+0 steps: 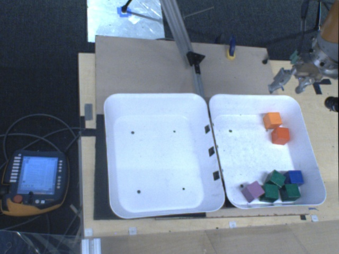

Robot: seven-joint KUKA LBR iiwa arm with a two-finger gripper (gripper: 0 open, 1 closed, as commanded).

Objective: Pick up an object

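My gripper (290, 83) hangs at the upper right, above the far right rim of the right bin (249, 102). Its two fingers are spread apart with nothing between them. Inside that bin, two orange blocks lie near the right wall: one lighter (272, 120) and one darker (280, 135) just below it. In the bin's near right corner sits a cluster: a purple block (252, 190), green blocks (273, 184) and a blue block (294, 177). The gripper is well above and apart from all of them.
The left bin (153, 152) lies beside the right one, sharing a divider with black clips. A slanted metal pole (180, 25) crosses the bench's far side. A teach pendant (34, 181) lies on the floor at the left.
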